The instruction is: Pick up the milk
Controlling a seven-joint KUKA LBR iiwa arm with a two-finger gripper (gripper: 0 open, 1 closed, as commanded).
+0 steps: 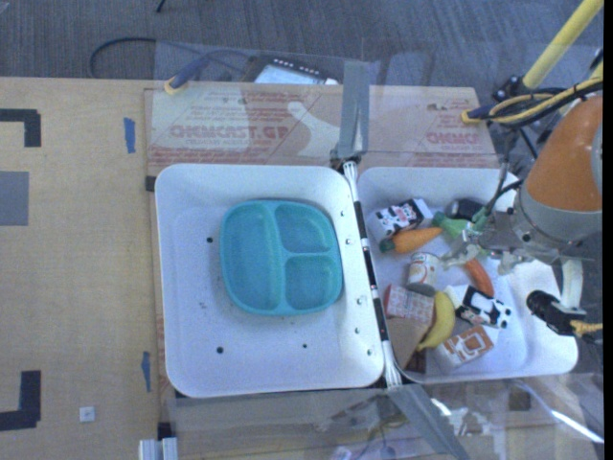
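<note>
Milk (402, 216) is lying at twelve o'clock in the right bin (556, 353), touching a carrot (418, 240). Claw (476, 247) is hovering at its four o'clock; open or closed, cannot tell. Carton is looking light, stiff, slick; gripping across the flat sides seems best.

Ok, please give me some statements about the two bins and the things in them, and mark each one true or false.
1. The blue divided plate lies in the left bin. True.
2. The banana lies on the blue plate. False: it lies in the right bin, among the other toy foods.
3. The plate has three compartments. True.
4. The arm reaches over the left bin. False: it is over the right bin.
5. A carrot lies in the right bin, near the wall between the bins. True.
6. The left bin holds a carrot. False: it holds the plate.
</note>
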